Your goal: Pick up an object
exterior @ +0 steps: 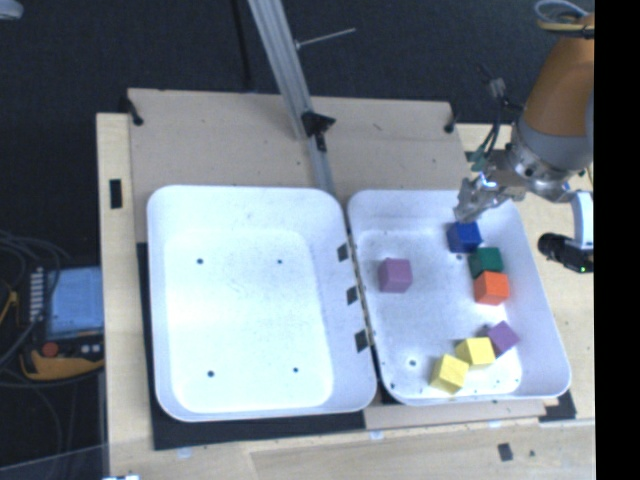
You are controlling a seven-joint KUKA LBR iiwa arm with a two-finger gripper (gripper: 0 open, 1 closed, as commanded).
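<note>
I can read no text, label or number anywhere; the blue box (76, 301) off the bench's left edge may carry markings, too blurred.

The pale wooden surface (115, 268) carries two shallow white plastic bins side by side: the left bin (250, 298) and the right bin (420, 268), their inner rims nearly touching. A slanted grey metal pole (285, 63) runs from the top down to the gap between the bins. Off the surface's left edge sits a blue-screened box (75, 303) with a tangle of dark cables (20, 268) around it.
</note>
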